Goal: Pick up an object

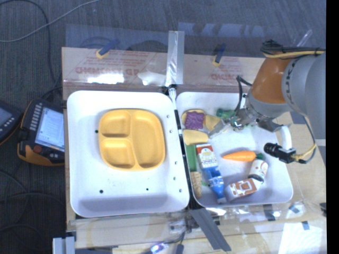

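The right bin (280, 187) holds several items: a purple block (195, 119), a yellow piece (194, 137), a red and white carton (205, 154), a blue item (214, 182), an orange carrot (239, 155), a small bottle (258, 169) and a brown and white carton (241, 189). My gripper (234, 121) is low over the back of this bin, just right of a yellow wedge (212, 122) and beside a small green item (224, 112). It sits above and left of the carrot. I see nothing clearly held.
The left bin (85, 189) carries a yellow divided plate (131, 139). A green strip (190, 155) lies along the right bin's left wall. A black cable fitting (276, 151) hangs off the arm over the bin's right side. A handheld pendant (42, 134) lies left of the bench.
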Robot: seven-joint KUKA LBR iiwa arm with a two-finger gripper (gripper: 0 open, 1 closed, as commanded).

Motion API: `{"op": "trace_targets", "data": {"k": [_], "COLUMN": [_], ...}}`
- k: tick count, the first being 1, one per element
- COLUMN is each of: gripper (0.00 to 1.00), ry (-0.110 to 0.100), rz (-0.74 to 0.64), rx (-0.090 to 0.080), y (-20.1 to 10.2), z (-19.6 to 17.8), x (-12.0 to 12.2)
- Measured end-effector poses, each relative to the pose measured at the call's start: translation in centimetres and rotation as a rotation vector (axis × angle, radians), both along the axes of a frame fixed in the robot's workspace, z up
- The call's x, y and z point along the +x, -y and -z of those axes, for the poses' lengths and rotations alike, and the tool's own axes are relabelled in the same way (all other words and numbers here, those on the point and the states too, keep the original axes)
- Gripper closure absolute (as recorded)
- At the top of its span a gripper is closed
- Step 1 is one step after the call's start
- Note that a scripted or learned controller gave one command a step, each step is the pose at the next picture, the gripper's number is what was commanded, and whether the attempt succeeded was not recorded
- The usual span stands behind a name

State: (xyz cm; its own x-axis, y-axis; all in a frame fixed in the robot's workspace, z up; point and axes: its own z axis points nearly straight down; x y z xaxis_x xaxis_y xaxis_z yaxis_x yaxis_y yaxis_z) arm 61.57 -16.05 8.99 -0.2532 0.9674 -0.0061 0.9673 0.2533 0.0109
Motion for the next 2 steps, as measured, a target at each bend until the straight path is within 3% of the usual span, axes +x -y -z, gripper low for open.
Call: {"op": "trace_targets", "data": {"k": [1, 2], "gripper": [0.0, 1.0], "ry": [-0.05, -0.056], "rz": [0.058, 0.057], "rx": [-0.006, -0.009], "y": [-2.72, -2.68], "z": [0.28, -0.44], "x": [4.36, 4.22]}}
